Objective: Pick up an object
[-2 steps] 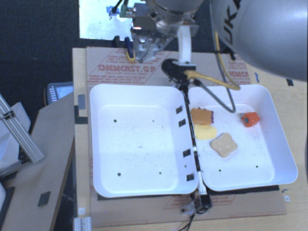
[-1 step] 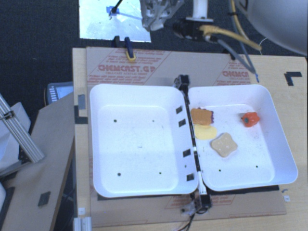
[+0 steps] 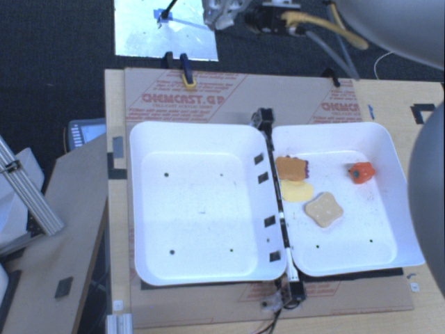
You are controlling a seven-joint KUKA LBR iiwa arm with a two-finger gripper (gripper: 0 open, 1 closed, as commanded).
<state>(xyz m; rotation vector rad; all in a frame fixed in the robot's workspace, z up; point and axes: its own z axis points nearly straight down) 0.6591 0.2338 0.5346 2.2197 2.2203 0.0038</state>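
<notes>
The right bin (image 3: 389,252) holds several small items. An orange-brown piece with a purple edge (image 3: 292,168) lies near the divider. A flat yellow piece (image 3: 297,191) sits just below it. A beige toast-shaped slice (image 3: 323,209) lies toward the bin's middle, and a red-orange object (image 3: 361,172) rests nearer the right wall. My gripper (image 3: 224,9) hangs high at the top of the view, beyond the far edge of both bins and well away from every item, with nothing visible in it.
The left bin (image 3: 139,186) stands beside the right one, joined by a row of black clips (image 3: 268,179). A shiny metal sheet (image 3: 156,19) lies behind the bench. Yellow and grey cables (image 3: 327,26) run near the gripper. Aluminium framing (image 3: 28,193) stands at the left.
</notes>
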